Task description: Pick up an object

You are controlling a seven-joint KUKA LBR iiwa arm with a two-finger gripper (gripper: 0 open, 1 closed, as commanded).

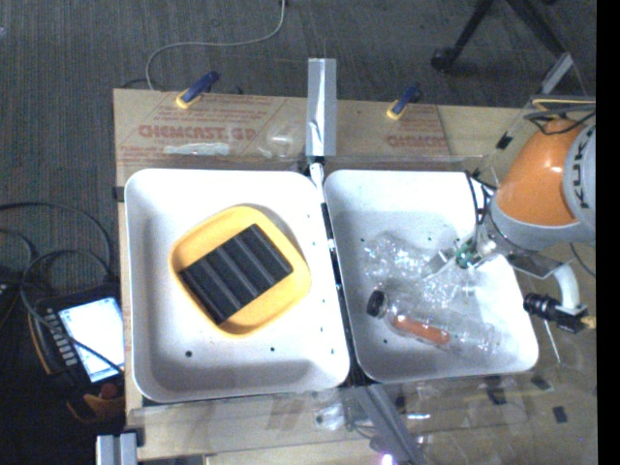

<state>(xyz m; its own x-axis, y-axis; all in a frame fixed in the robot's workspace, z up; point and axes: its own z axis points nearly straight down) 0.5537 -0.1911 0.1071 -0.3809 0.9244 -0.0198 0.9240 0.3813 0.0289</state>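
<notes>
Clear plastic, crumpled and glinting, filled the middle of the right bin (504, 352), the nearer things in it lying toward the front wall. A transparent bottle (426, 325) lay on its side there, its dark cap pointing left and an orange-red strip showing through its wall. Behind it and touching it sat a crinkled clear wrapper (412, 258), its folds catching the light, spread from the bin's centre toward the right wall. Both bins were shallow, white and smooth, with rounded corners, and stood side by side with their rims touching.

The left bin (155, 356) held one thing: a yellow tray-like object (242, 267) with rounded corners, turned at a slant, its top carrying a black ribbed panel of four raised bars. It lay near the bin's middle, well apart from the walls.

At the right bin's right edge the jaws (469, 254) hung over the far end of the wrapper; they were small and partly lost against the clear plastic, so whether they stood apart or closed, or had hold of anything, could not be told. Above them rose the grey arm (542, 187) with its orange band.

Farther back, the brown tabletop (213, 129) bore red printed lettering, and two blue-and-yellow clamps (197, 89) gripped its far edge.
</notes>
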